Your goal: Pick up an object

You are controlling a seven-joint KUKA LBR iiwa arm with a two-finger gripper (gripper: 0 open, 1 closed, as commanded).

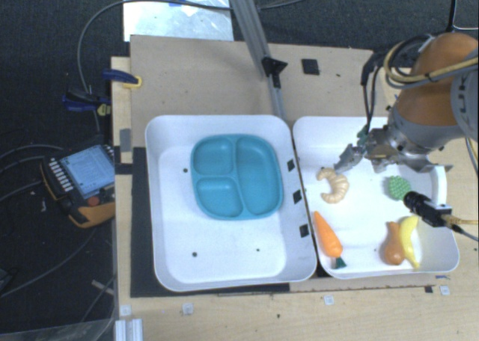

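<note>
Camera view: gripper (349, 158) hangs over the right bin (314, 134), just above the croissant (334, 185) near that bin's middle; whether the tool is clenched or released, I cannot tell. Carrot (327, 236) lies along the bin's near left edge. Green toy (398, 186), banana (409, 240) and orange piece (392, 245) sit toward its right side. Blue divided plate (236, 175) rests in the left bin (166, 205).

The arm (434, 78) is cut off at right.

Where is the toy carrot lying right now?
The carrot lies in the right bin, by its left wall, just below the croissant.
</note>
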